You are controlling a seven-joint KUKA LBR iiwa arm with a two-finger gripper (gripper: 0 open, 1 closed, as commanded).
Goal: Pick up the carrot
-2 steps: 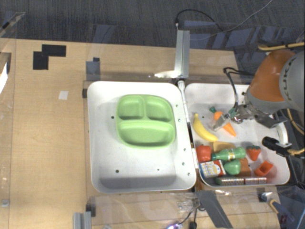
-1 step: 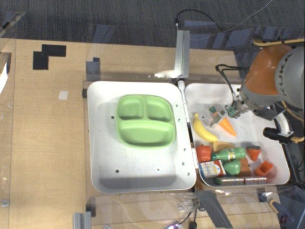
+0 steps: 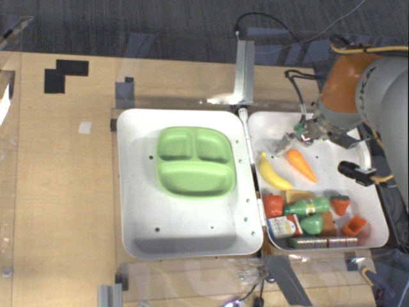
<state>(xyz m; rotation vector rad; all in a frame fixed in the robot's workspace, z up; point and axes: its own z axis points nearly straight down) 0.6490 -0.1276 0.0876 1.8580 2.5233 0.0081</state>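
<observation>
The orange carrot (image 3: pixel 301 164) lies flat in the right bin (image 3: pixel 374 190), pointing toward the lower right, with its thick end at the upper left. My gripper (image 3: pixel 298 137) hangs just above and beyond that thick end, near the bin's back half. The carrot rests on the bin floor and nothing appears to be lifting it. The arm's grey body and orange band (image 3: pixel 339 85) reach in from the right.
A yellow banana (image 3: pixel 273 174) lies left of the carrot. Along the bin's front sit a red tomato-like piece (image 3: pixel 273 204), a green bottle (image 3: pixel 308 206), small cartons and orange toys. The left bin (image 3: pixel 137 229) holds a green divided plate (image 3: pixel 195 160).
</observation>
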